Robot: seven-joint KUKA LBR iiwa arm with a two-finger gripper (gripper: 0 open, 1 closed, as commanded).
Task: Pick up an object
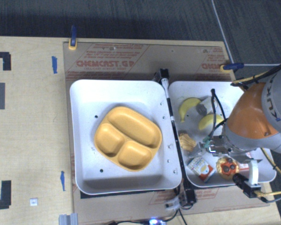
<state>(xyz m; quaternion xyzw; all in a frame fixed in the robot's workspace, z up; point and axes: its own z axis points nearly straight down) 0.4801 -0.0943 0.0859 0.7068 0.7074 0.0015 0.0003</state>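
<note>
Arm low over the right bin, jaws among the clutter.

I can't tell how the jaws are set. They sit just right of a tan snack, above a red-and-white packet; a banana and a yellow lemon-like fruit lie toward the upper frame. The wrist hides the bin's right half. A yellow divided tray sits in the left bin.

Wooden bench, brown board, two white bins
</note>
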